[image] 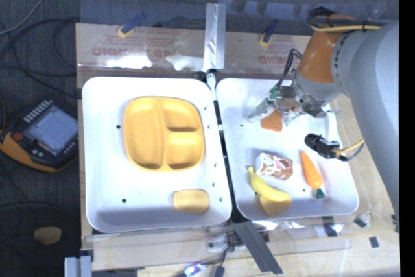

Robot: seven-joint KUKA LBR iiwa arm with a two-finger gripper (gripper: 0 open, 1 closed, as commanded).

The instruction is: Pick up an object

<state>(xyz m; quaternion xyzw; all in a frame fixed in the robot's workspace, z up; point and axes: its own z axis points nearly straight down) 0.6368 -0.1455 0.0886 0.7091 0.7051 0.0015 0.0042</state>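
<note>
Gripper (280,112) low over right bin (237,159), near far edge; orange wedge (272,121) at fingertips. Can't tell grip or opening. Carrot (312,172), banana (267,186) toward near edge.

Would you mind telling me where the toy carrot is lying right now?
The toy carrot lies in the right-hand bin, near its right wall, just right of the small printed packet and up-right of the banana.
</note>
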